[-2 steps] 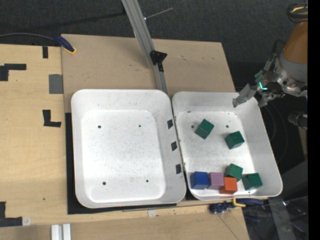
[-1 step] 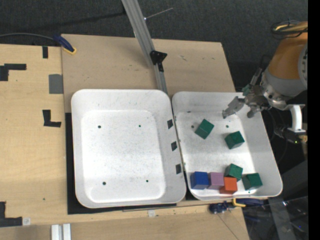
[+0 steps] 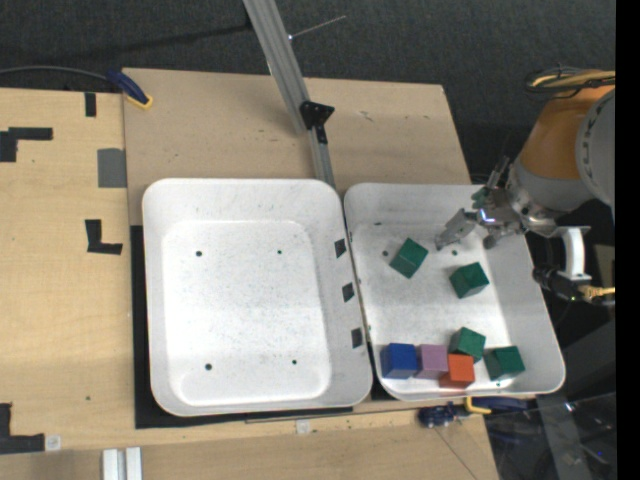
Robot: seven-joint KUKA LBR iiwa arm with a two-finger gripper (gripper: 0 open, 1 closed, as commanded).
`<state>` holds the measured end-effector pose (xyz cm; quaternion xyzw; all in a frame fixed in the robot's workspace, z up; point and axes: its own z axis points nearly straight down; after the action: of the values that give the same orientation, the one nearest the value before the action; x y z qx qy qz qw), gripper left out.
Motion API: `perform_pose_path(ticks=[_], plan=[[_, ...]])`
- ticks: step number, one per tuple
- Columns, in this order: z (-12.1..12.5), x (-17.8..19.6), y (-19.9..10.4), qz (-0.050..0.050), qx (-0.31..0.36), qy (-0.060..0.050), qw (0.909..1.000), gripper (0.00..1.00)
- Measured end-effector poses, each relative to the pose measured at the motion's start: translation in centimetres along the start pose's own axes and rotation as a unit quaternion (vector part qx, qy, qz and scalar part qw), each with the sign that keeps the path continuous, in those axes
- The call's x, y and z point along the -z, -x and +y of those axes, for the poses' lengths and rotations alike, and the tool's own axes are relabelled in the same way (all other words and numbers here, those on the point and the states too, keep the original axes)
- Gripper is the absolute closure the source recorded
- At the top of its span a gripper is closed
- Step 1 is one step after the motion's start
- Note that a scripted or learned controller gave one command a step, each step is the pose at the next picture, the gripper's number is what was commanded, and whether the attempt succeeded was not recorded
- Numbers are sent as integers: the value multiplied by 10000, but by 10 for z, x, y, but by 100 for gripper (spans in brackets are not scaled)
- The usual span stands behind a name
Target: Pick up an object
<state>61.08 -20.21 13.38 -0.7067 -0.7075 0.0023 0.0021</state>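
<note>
Over the right bin [image 3: 530, 298], near its upper edge, the gripper [image 3: 462, 230] hangs on the grey arm [image 3: 570, 158] that reaches in from the right. Its fingers [image 3: 449, 234] look spread apart with nothing between them, though they are small and dim against the white floor.

Two green cubes lie nearest. One green cube [image 3: 408, 258] sits left of and below the fingertips, turned at an angle to the bin walls; the other green block [image 3: 469, 279] lies just below the gripper, well apart from everything else. Along the lower edge a cluster crowds together: a blue cube [image 3: 400, 359], a lilac cube [image 3: 434, 358], an orange cube [image 3: 460, 370] and two more green pieces [image 3: 506, 361] touching or nearly so.

The sensible target is, I judge, one of the two loose green cubes, since each has open floor all round. To do it well, the wrist should turn so the fingers meet two flat opposite faces rather than corners, centre over the cube, descend straight until the tips straddle it near the floor, then close and lift vertically. The packed row below invites a fouled grasp.
</note>
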Motion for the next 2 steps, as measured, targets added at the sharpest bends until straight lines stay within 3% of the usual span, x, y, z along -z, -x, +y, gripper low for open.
perform_pose_path(ticks=[1,2], plan=[[-1,-45,-1,1,3,3,10000,0],[0,-32,-2,-2,13,21,10000,100]])
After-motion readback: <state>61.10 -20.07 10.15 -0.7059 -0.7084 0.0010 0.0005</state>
